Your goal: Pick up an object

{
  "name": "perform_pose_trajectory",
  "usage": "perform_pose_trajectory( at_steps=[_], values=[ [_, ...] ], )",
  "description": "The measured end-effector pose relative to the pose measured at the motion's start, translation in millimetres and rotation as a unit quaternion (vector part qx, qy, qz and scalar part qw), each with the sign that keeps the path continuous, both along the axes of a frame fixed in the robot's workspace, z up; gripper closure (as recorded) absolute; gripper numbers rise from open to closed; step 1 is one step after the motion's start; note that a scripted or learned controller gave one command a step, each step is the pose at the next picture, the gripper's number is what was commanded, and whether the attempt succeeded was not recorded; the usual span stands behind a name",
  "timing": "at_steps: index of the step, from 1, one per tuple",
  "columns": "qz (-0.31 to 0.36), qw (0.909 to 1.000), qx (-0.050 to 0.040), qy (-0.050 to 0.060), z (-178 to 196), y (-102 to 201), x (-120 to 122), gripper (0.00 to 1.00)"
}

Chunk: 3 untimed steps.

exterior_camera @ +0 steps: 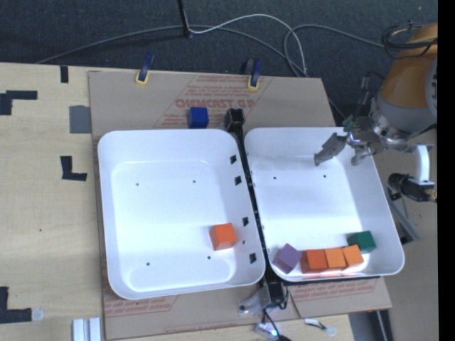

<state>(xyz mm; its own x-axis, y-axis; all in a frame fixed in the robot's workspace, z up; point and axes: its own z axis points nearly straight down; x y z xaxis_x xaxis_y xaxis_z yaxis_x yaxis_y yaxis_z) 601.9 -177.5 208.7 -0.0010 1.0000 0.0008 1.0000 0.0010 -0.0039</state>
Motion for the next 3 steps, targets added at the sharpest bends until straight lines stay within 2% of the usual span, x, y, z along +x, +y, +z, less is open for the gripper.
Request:
perform_pose_trajectory(
  at_steps=[2, 3],
  values=[
    [0.000, 1.0000, 0.0000, 0.000, -98, 2, 10, 0.00],
    [0.000, 1.0000, -0.0005, -0.002, -85, 2, 11, 1.00]
  ],
)
